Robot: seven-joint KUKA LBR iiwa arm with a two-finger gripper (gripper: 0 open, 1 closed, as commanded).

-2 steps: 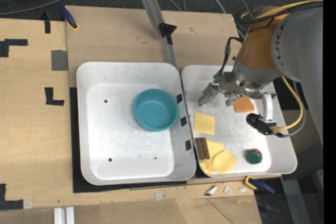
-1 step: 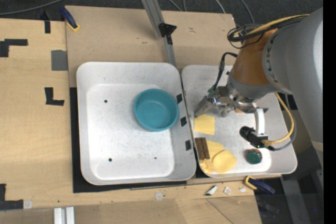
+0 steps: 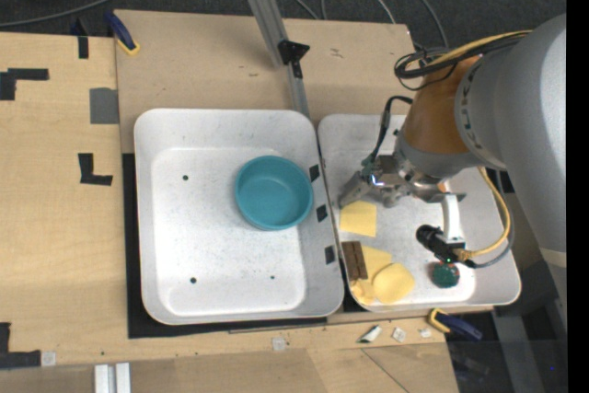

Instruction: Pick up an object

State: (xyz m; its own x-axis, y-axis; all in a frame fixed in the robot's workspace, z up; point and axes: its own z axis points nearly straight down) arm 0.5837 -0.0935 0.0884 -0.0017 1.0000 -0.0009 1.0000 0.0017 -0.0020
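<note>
Wooden counter [image 3: 55,198], two shallow white plastic bins side by side. Left bin [image 3: 166,290]: round teal plastic bowl [image 3: 273,190] sits alone near its right wall. Right bin [image 3: 488,290]: grey-metal gripper [image 3: 368,184] low over bin floor, just above pale yellow square block [image 3: 360,218]; fingers' state – cannot tell, nothing seen between them. Below: brown bar [image 3: 357,260], yellow rounded lumps [image 3: 385,279]; small dark-green knob [image 3: 445,274] at right. Pick not yet done; grasp & lift left, prob. on yellow block.

Two white bins [image 3: 156,198] [image 3: 488,290]; one teal bowl [image 3: 272,191]; three yellow pieces [image 3: 360,218] [image 3: 375,257] [image 3: 393,283]; one brown block [image 3: 355,260].
</note>
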